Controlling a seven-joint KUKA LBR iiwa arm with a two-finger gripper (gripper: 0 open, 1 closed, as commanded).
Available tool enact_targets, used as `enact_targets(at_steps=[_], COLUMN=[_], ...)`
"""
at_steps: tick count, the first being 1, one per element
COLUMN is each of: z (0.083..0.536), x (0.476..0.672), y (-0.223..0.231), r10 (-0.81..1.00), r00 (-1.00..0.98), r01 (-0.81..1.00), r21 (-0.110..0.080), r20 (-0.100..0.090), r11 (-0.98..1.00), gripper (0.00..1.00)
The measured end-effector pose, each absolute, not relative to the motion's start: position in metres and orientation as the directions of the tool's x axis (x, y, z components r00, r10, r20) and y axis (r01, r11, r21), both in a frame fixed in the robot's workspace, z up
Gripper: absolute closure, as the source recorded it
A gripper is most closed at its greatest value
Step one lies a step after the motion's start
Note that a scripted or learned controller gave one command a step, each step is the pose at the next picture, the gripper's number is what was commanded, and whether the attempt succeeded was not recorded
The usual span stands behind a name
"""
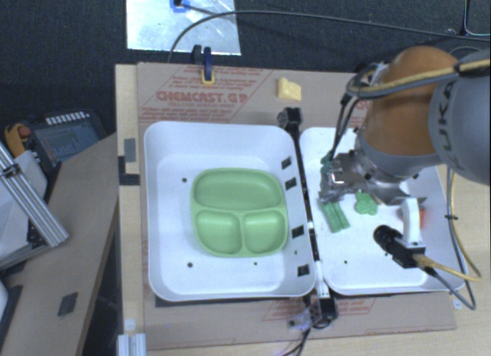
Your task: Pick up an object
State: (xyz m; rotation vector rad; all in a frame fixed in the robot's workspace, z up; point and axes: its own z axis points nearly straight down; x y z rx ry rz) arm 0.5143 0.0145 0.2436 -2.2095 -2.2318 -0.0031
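Hovering low in the right bin (pixel 360 281), the jaws (pixel 334 186), their state I cannot tell, green block (pixel 335 216) at 6 o'clock, green toy (pixel 366 206) at 4 o'clock, green divided tray (pixel 238 212) in left bin (pixel 165 193).

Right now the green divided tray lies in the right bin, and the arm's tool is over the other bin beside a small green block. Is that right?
Not quite. The green divided tray lies in the left bin, not the right one, as the camera view shows. The rest holds: the tool is over the other bin, beside a small green block.
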Motion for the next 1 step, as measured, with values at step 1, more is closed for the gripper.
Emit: enact_targets(at_steps=[1], z=[0.2306], x=[0.5127], y=[0.0696], r10=[1.0], r00=[-0.01], r01=[1.0], r21=[-0.001], r20=[0.002], r11=[0.01], gripper=[1.0])
